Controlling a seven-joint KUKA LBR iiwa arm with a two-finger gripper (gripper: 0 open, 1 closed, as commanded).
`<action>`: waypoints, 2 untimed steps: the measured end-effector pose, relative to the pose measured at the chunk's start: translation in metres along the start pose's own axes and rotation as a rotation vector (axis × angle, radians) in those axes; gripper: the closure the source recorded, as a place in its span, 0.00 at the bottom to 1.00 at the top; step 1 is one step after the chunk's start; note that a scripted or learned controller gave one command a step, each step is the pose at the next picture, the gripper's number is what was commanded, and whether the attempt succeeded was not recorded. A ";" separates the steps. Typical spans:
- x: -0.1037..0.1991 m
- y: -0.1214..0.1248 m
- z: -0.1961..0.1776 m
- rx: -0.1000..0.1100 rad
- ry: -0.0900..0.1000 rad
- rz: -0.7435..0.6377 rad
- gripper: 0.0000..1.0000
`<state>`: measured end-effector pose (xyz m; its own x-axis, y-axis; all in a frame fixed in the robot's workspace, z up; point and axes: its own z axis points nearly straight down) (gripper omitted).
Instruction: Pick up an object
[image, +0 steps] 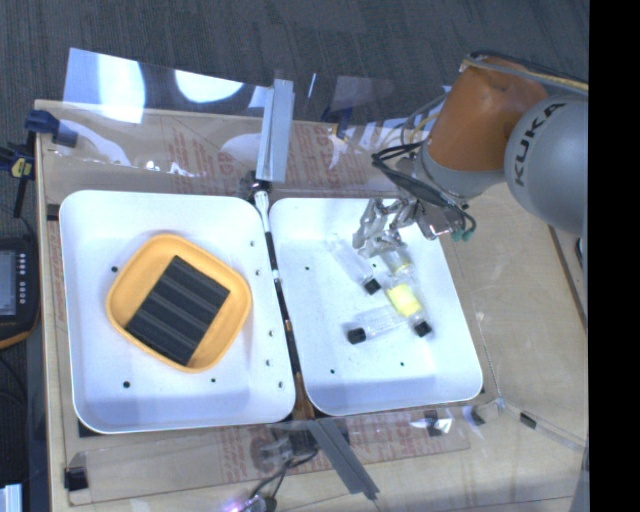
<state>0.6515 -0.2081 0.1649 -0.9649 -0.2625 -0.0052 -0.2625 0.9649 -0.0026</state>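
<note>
In the right bin, small clear bottles with black caps lie in a loose cluster. One bottle with yellow contents lies mid-bin, its cap toward the front right. A clear bottle lies just in front of it, with its cap at the left. A third bottle lies directly under my gripper. The gripper's metal fingers point down over the far part of this bin, slightly spread, with nothing seen between them. The left bin holds a yellow-orange pad with a black ribbed top.
A metal rail stands upright behind the seam between the bins. A black divider strip runs between them. The arm's orange band and grey body hang over the bench's far right corner. Cables loop near the wrist.
</note>
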 end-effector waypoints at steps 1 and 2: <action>0.010 0.008 -0.078 -0.001 0.000 -0.289 1.00; 0.009 -0.001 -0.121 0.000 0.001 0.188 1.00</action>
<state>0.6422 -0.2109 0.2861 -0.9970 -0.0778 -0.0045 -0.0778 0.9970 -0.0022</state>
